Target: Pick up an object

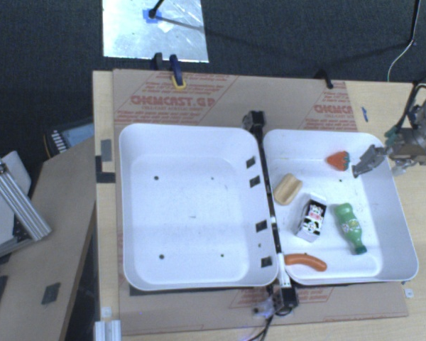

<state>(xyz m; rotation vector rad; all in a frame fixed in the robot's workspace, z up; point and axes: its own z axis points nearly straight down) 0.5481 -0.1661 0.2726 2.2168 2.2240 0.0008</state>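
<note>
**Inspector:** State of the tool?

**Operator:** From my station, I see the gripper (366, 160) at the right bin's (397, 212) far right rim, fingers spread, nothing between them.

**Inspector:** Objects?

**Operator:** All in the right bin. An orange-red piece (337, 160) lies just left of the fingertips; I cannot tell if they touch. A tan bread roll (287, 189) sits near the divider. A small black-and-white carton (312, 219) lies mid-bin, a green bottle (350, 227) just right of it. A sausage (305, 262) rests along the near wall.

**Inspector:** Left bin (138, 148)?

**Operator:** I log no items there.
</note>
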